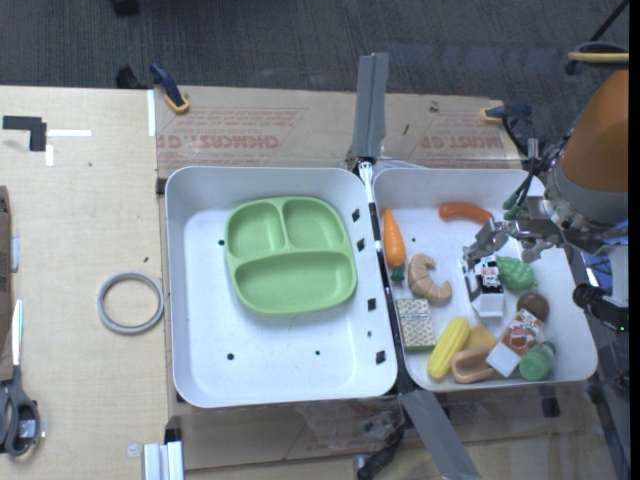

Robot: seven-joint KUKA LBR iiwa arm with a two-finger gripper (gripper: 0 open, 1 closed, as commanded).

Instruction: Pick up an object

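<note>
**Two white bins on a bench, contents listed left to right**

Bench, far left: scissors (18, 413) at the edge; one roll of tape (130, 301) lying flat on the wood, well apart from the bins.

Left bin (200, 368): one green divided plate (291, 255), three compartments, lying slightly toward the far side of the bin floor.

Right bin (420, 193), near the shared wall: one carrot (393, 240), lengthwise beside the wall; one croissant (429, 278) just right of it; one patterned square block (414, 322) below the croissant.

Right bin, middle: one orange sausage-shaped piece (465, 210) near the far wall; one yellow corn cob (447, 348) tilted toward the near wall, touching a tan scoop-shaped piece (477, 362).

Right bin, right half: one small black-and-white item (489, 278) above a white cube (489, 304); one green leafy piece (517, 273) just beside them; one brown round piece (532, 305); one red-and-white carton (520, 333); one green round piece (536, 363) in the near corner.

Gripper (490, 243): reaching in from the right, hanging over the right bin just above the black-and-white item. Fingers appear spread, with nothing visible between them. Every object lies on the bin floor.
</note>
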